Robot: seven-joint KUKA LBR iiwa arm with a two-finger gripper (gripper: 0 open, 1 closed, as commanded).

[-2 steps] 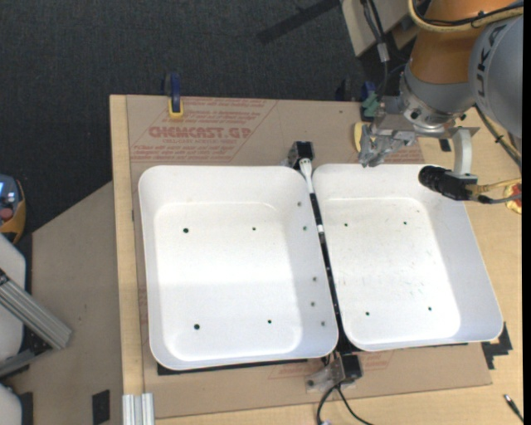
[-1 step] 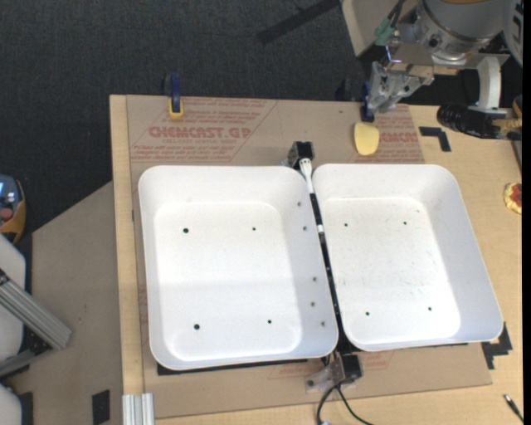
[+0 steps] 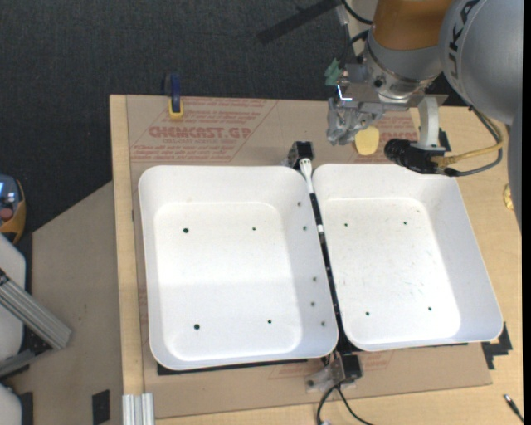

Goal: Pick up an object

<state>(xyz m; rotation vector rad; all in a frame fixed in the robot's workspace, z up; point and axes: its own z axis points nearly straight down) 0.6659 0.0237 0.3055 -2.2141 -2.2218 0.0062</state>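
OVERHEAD, AT THE BENCH: We see the grey arm (image 3: pixel 489 50), w/ its orange band (image 3: pixel 406 21), reaching in from the right. Its gripper (image 3: pixel 344 133) sits at the far end of the right bin (image 3: pixel 390 266), just beyond that bin's far-left corner. A small pale yellow lump (image 3: pixel 367 141) shows right beside the gripper on its right. It is over the brown board (image 3: pixel 207 124), not in either bin. We can't tell whether the lump is gripped or merely next to the gripper, nor whether the gripper is open or closed.

The left bin (image 3: pixel 224 274) and right bin lie side by side on the board, approx. level w/ each other, each floor marked by four dark dots. A thin black strip (image 3: pixel 319 232) runs down the seam between them, w/ a black-and-white clip (image 3: pixel 299 153) at its far end and a small bracket (image 3: pixel 342 369) w/ a cable at the near end.

Red lettering crosses the board's far part. A blue-and-yellow clamp (image 3: pixel 174 93) bites the far edge, well apart from the gripper. Dark carpet (image 3: pixel 83 50) surrounds the board, and a metal rail (image 3: pixel 33 311) angles in at lower left.
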